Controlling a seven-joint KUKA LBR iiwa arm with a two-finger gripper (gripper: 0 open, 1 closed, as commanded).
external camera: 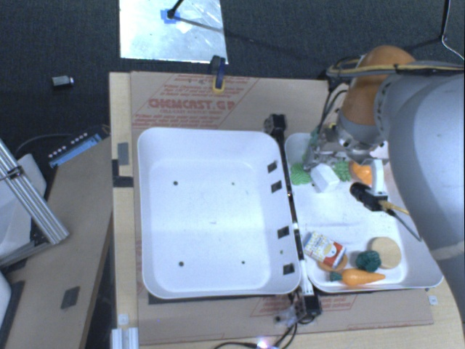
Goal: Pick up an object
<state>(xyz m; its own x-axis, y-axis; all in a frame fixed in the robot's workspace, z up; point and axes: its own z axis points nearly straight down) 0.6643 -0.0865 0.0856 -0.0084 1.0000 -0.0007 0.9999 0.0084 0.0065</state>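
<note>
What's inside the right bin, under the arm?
The right bin holds a carrot, small carton, tan disc and white block. The arm covers its far side.

Two shallow white bins sit side by side on the surface: one left bin (211, 217), well away from the hand (320, 158), and one right bin (341, 217) that the hand reaches into. Just beside the hand lie one white block (325, 177), one green piece (300, 173) and one orange piece (361, 171). Farther from the hand, at the near end of that bin, are one small red and white carton (324, 251), one carrot (358, 277), one dark green floret (369, 259) and one tan round piece (385, 252).
</note>
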